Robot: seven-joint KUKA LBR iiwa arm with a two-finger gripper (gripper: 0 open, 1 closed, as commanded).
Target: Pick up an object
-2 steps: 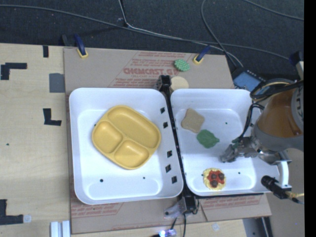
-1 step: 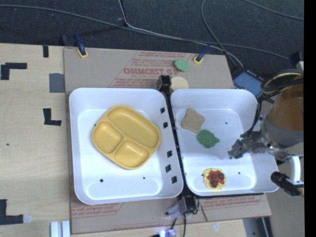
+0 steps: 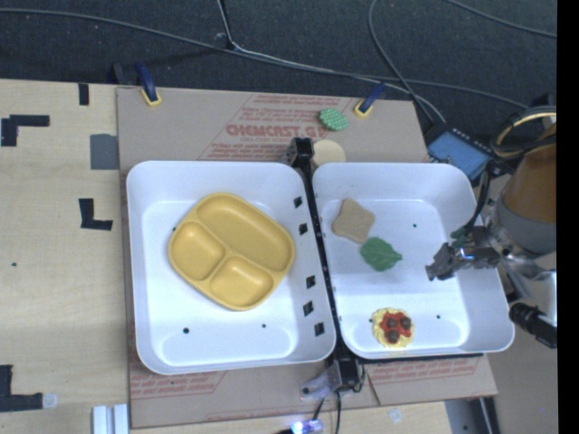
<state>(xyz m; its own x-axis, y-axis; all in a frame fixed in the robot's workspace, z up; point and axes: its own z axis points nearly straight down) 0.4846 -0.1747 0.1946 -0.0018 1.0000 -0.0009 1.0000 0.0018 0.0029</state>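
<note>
The right bin (image 3: 452, 188) holds a tan slice of toast (image 3: 352, 221), a green leafy piece (image 3: 380, 255) just below it, and a small yellow round piece with red topping (image 3: 392, 326) near the front wall. My gripper (image 3: 446, 266) hovers over the right side of this bin, to the right of the green piece and apart from all three objects. Nothing shows between its dark fingers. The arm with its orange band comes in from the right edge.
The left bin (image 3: 145, 242) holds a yellow divided plate (image 3: 232, 250). A green waffle-patterned piece (image 3: 332, 118) and a pale disc (image 3: 328, 151) lie on the cardboard behind the bins. Cables cross the dark floor at the back.
</note>
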